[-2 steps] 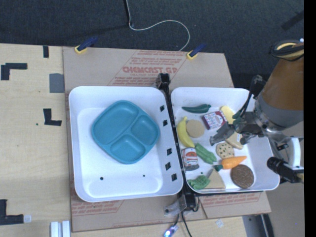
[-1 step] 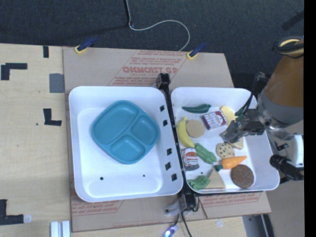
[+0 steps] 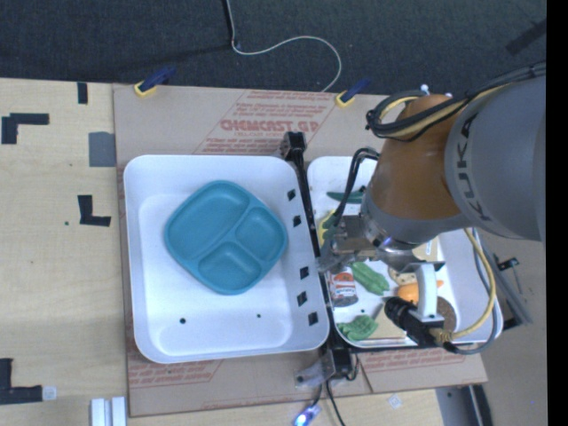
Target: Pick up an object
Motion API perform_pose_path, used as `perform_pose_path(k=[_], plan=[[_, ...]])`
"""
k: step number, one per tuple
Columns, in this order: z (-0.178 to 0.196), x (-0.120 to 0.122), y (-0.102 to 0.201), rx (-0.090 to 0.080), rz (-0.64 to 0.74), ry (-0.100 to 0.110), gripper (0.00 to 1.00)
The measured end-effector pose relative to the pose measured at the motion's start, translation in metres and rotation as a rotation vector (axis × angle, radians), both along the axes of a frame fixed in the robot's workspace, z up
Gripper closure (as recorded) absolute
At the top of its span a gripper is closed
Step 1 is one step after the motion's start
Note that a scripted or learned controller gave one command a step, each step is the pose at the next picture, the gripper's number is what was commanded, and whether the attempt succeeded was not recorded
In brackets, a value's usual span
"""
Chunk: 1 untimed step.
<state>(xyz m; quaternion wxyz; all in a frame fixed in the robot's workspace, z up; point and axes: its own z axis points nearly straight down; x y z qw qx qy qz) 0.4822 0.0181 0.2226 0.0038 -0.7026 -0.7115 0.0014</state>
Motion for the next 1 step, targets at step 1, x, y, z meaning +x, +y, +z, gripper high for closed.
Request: perform_pose_path(k=[1], plan=[[0.0978, 0.0023, 0.0026, -0.002, -0.009, -0.015, 1.0]])
